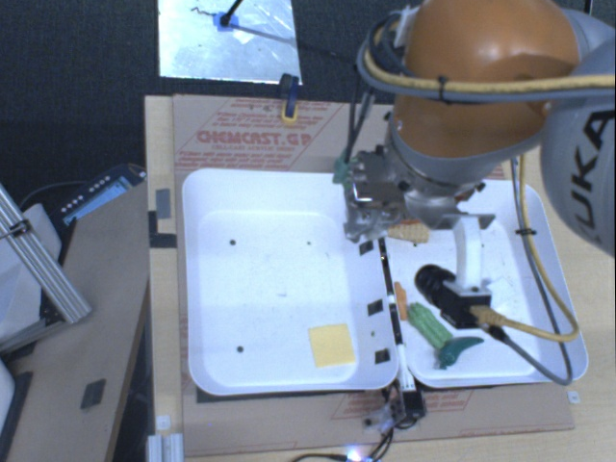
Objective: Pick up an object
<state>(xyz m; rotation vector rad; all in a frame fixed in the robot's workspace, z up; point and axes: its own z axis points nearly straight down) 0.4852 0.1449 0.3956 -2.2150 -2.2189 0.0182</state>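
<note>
My gripper (369,225) hangs low over the divider between the two bins, toward their far side, under the big orange band of the arm. A flat yellow square (331,345) lies at the near right of the left bin (221,258). In the right bin (539,258), a green stick-like object (432,326) lies near the front beside a teal piece (461,350) and a small orange piece (401,299). A tan object (411,231) peeks out just right of the gripper, partly hidden by the wrist.
Cardboard (250,135) lies under both bins. A shiny metal sheet (226,27) sits beyond the bench at the back. An aluminium frame (38,268) and a grey device (101,191) stand to the left.
</note>
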